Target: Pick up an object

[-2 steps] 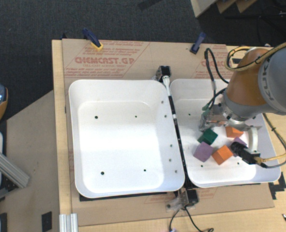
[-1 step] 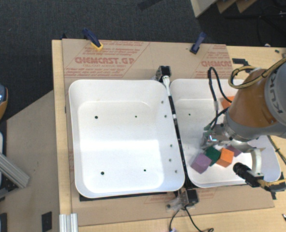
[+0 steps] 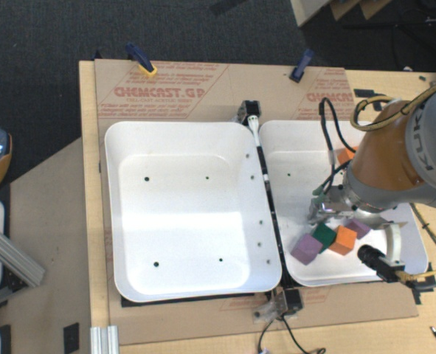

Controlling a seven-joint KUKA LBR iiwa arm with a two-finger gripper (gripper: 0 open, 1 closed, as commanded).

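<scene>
Reaching in from the right, the arm (image 3: 406, 150) bends down over the right bin (image 3: 295, 142), its orange band and grey wrist covering much of that bin's far-right part. The gripper (image 3: 327, 211) hangs low at the wrist's lower left edge, just above the cluster of blocks near the bin's front. Whether the fingers are apart or together cannot be told from this angle, and nothing is visibly held between them. Directly beneath the gripper lies a green block (image 3: 324, 235), touching an orange block (image 3: 343, 240) on its right and a purple block (image 3: 305, 248) on its lower left. Another purple block (image 3: 358, 228) peeks out beside the orange one. The left bin (image 3: 122, 198) sits alongside on the surface (image 3: 99, 109).
</scene>
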